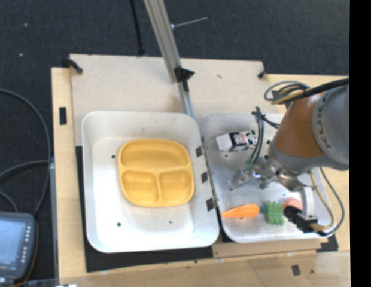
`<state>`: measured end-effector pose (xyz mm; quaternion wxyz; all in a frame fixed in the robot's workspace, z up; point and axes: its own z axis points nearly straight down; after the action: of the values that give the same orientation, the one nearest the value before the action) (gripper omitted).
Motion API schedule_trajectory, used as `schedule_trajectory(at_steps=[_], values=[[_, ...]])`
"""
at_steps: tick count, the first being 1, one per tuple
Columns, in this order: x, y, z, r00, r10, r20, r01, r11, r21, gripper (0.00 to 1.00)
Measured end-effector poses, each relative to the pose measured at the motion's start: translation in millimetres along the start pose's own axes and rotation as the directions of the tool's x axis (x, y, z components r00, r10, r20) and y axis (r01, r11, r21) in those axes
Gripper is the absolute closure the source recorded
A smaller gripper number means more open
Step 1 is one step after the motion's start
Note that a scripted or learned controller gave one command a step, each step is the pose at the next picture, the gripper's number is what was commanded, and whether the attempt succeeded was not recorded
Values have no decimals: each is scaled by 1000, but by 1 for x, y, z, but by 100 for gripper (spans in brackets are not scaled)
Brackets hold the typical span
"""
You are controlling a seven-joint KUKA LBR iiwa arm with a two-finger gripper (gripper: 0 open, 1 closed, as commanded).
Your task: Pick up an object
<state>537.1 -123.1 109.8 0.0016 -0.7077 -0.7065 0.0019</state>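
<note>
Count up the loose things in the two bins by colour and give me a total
Yellow: 1, the divided plate in the left bin.
Orange: 1, the carrot in the right bin.
Green: 1, the bumpy toy beside the carrot.
White and black: 1, the small box near the right bin's far edge.
Total: 4. A pinkish bit by the arm is too hidden to count.

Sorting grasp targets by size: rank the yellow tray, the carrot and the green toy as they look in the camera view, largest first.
1. Yellow tray, by far the largest.
2. Carrot.
3. Green toy, shorter than the carrot but bulkier; the gap between these two is small.
</note>
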Motion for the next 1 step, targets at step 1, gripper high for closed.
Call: schedule_trajectory(at_steps=[1], values=[[-1, 3, -15, 1000, 6, 0, -6, 1000, -9, 100]])
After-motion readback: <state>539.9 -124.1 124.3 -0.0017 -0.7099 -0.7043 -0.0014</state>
